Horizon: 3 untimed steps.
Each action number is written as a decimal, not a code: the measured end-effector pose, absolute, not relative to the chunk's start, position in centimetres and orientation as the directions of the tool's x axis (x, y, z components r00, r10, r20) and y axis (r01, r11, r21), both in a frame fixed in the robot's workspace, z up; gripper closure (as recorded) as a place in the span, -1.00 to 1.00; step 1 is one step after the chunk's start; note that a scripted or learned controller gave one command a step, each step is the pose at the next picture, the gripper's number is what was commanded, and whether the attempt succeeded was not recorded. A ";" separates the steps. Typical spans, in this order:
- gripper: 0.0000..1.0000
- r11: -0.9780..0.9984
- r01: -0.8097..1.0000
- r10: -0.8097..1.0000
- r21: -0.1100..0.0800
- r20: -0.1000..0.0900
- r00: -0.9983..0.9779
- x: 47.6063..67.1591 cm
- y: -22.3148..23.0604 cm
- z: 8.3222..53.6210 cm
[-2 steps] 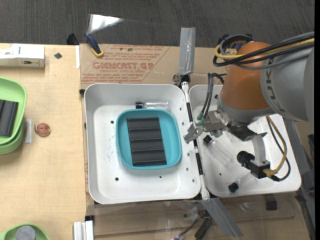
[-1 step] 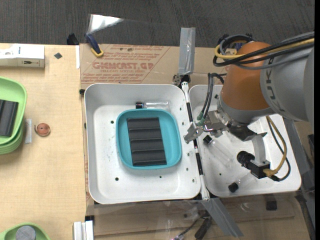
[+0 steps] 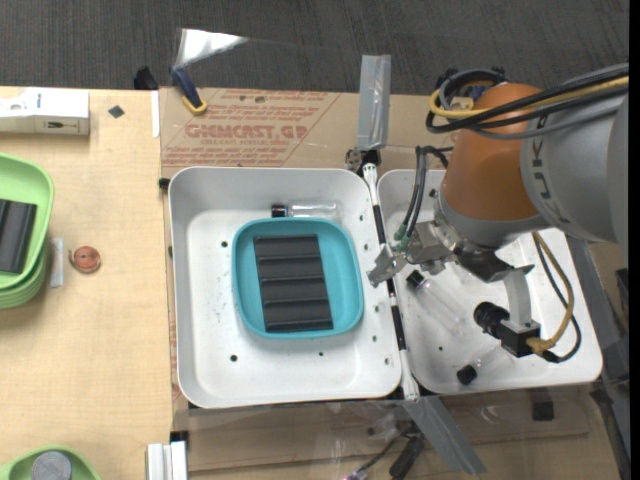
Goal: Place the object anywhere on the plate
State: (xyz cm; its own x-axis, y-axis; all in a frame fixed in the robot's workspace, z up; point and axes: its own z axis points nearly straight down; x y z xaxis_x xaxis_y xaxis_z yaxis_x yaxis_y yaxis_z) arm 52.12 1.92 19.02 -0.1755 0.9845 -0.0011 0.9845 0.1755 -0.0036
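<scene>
Over left bin (image 3: 190, 298) teal plate (image 3: 345, 278) sits centred with dark ridged insert, pen-like object (image 3: 300, 210) lies just behind it, arm (image 3: 520, 168) hangs over right bin (image 3: 580, 358), tool (image 3: 395, 263) state cannot tell; approach object along its length, then lift clear of plate rim.
</scene>
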 end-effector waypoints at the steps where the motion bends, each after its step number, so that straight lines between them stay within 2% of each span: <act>1: -1.00 0.175 0.984 0.984 -0.004 -0.001 -0.175 52.1 1.9 19.0; 3: -1.00 0.175 0.984 0.984 -0.004 -0.001 -0.176 52.1 1.9 19.0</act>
State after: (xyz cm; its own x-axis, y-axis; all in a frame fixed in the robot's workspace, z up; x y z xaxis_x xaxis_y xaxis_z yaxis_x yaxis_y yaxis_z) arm 52.12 1.92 19.02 -0.1755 0.9845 -0.0011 0.9845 0.1755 -0.0036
